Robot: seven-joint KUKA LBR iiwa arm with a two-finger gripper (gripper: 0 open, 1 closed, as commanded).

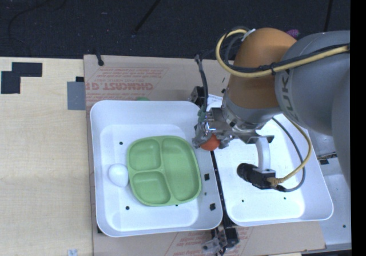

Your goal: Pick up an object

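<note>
Camera view looks down at a slant on a pale wooden table point(40, 152) carrying two shallow white bins side by side on a sheet of brown cardboard point(137, 80) printed with red lettering. Beyond the table, toward twelve o'clock, the floor point(114, 9) is dark and crossed by loose cables. Black and grey patches mark the wood at about ten o'clock.

In the left bin point(106, 218) lies a green plate point(163, 169) with three compartments, filling most of the middle. A white ball point(118, 175) sits just beside the plate's edge at nine o'clock, touching or nearly touching it.

The arm point(297, 86) reaches in from three o'clock, grey with an orange band, yellow and black cables looped round it. Its jaws point(208, 139) hang over the seam between the two bins, at the upper part of the dividing rims. A small orange object point(211, 143) shows right at the tips of the jaws; whether it is pinched between them or merely lies beneath, I cannot tell, nor how wide they stand.

In the right bin point(274, 209) a black cable fitting point(256, 175) hangs at about the centre.
</note>
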